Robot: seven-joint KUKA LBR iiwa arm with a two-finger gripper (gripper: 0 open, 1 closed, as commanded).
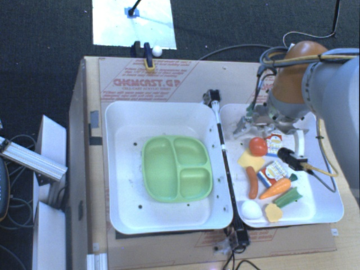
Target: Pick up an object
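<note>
Right bin point(326, 204): tool point(246, 124) above tomato point(258, 146).

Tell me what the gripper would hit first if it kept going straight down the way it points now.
Most likely the bare floor of the right bin, near its upper left corner. The gripper points down there, and the tomato lies a little nearer the camera, off that line. Depth is hard to judge from this slanted view.

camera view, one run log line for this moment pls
arm: over right bin far end | hand: above bin floor, nothing seen held | nearest item: tomato | left bin: green tray | task: pick not yet done
</note>
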